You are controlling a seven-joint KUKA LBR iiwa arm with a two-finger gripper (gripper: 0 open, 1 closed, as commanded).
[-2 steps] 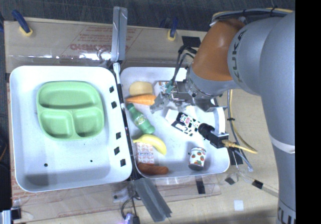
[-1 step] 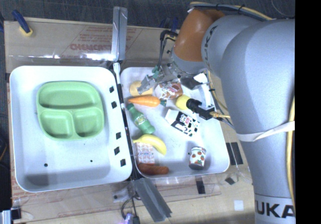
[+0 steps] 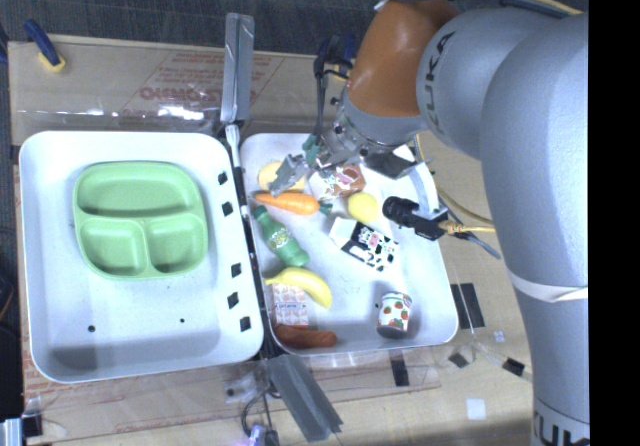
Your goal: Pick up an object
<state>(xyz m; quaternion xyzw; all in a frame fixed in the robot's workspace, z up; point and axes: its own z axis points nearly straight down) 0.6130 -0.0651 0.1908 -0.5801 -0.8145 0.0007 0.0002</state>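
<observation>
Just above the carrot (image 3: pixel 287 202) hangs the gripper (image 3: pixel 293 167)

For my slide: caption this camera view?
Grey KUKA arm lowers its pincer over toy food in the right white bin; green divided plate sits left.

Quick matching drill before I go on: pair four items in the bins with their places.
Things:
1. green divided tray
2. carrot
3. strawberry-print cup
4. banana

Places:
A. near front right corner of right bin
B. in left bin
C. just below the end effector, near the right bin's left wall
D. lower left part of right bin, below the green bottle

Pairs: 1-B, 2-C, 3-A, 4-D
</observation>
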